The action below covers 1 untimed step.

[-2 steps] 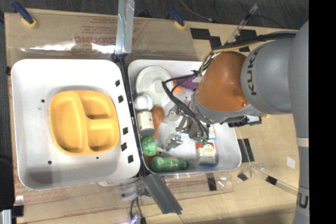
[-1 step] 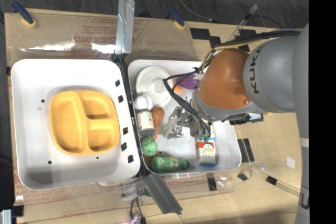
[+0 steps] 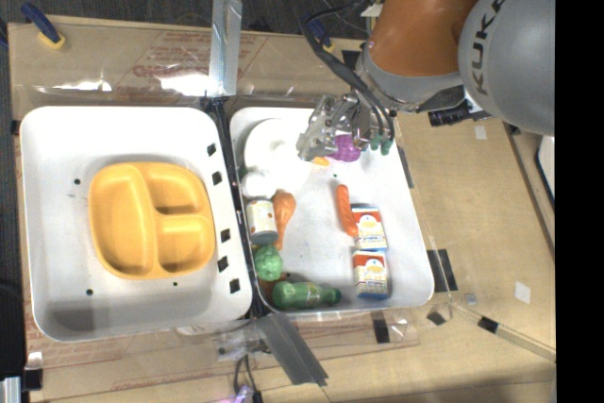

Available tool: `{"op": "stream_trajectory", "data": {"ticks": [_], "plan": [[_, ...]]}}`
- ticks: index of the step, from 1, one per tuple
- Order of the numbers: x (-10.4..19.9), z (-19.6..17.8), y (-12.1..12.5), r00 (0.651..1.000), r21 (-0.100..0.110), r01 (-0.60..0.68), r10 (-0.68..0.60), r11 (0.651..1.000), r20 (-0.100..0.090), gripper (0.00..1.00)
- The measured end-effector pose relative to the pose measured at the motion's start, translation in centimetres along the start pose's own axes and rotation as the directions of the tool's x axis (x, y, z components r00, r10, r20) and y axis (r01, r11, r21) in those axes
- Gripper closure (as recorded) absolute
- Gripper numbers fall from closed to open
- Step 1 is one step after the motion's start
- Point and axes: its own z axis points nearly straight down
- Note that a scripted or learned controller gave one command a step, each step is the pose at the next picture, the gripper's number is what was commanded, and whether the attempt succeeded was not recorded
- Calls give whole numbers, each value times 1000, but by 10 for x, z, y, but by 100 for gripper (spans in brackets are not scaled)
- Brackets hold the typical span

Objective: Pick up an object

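Observation:
My gripper (image 3: 321, 139) hangs over the far part of the right bin (image 3: 415, 231), reaching in from the grey and orange arm at the upper right. A small purple object (image 3: 346, 148) sits right against the gripper's lower right side, and a bit of orange (image 3: 321, 161) shows just under it. Whether the purple object is held or merely lies beside the gripper is not visible. Lower in the same bin lie a carrot (image 3: 283, 206), an orange stick-shaped piece (image 3: 345, 208) and two small cartons (image 3: 370, 229) (image 3: 372, 274).
The left bin (image 3: 47, 203) holds a yellow divided plate (image 3: 151, 217). Along the right bin's left wall are a small can (image 3: 261, 220), a round green item (image 3: 268, 261) and a dark green cucumber (image 3: 304, 295). Cables run behind the arm.

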Motion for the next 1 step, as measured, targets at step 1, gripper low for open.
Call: {"op": "stream_trajectory", "data": {"ticks": [1], "plan": [[6, 19, 56, 1000, 1, 10, -10, 1000, -14, 100]]}}
